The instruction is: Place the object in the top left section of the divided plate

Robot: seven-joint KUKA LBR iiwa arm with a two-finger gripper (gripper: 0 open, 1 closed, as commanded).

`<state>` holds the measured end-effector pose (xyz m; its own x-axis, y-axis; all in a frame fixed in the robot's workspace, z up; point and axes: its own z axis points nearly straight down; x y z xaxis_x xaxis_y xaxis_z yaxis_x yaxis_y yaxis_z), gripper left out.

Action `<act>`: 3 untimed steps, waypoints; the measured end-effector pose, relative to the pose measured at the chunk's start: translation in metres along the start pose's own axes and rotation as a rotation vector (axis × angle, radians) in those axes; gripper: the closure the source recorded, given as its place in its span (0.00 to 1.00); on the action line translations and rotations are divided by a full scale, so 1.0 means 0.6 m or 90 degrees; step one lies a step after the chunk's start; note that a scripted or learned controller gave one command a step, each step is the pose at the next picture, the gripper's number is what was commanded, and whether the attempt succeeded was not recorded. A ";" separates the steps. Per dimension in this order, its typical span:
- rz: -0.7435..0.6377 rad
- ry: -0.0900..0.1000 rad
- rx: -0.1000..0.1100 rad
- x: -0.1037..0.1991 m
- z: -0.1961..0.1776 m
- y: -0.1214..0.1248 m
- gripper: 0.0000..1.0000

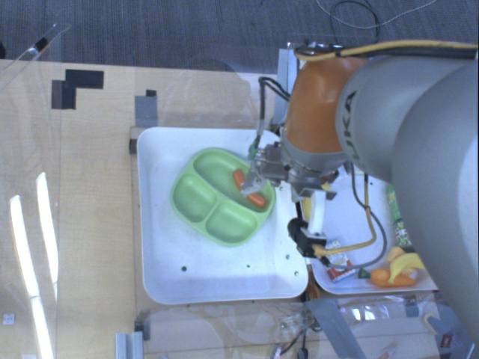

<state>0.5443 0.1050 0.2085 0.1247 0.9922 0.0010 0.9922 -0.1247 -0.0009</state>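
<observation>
Two jaws astride orange object (248, 188), plate (196, 197).

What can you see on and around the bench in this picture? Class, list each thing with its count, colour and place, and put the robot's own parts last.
Bins: two, white; left bin holds the plate, right bin sits under the arm.
Divided plate: one, green, three sections, in the left bin.
Orange pieces: two, orange-red, in the plate's section nearest the arm, at the pincer.
Banana: one, yellow, right bin, lower right.
Orange item: one, beside the banana.
Small packet: one, red and white, right bin, front edge.
Cable: one, thin, on the grey floor above.
Arm: one, grey with orange band, from the right.
Pincer: one, over the plate.
</observation>
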 end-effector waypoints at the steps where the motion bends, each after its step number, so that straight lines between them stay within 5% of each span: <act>1: -0.005 0.001 0.001 0.003 -0.015 0.002 1.00; 2: 0.052 0.000 -0.003 -0.069 -0.165 0.030 1.00; 3: 0.084 0.000 -0.003 0.013 -0.223 -0.042 1.00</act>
<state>0.5202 0.1159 0.3423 0.2537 0.9673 0.0005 0.9673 -0.2537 0.0030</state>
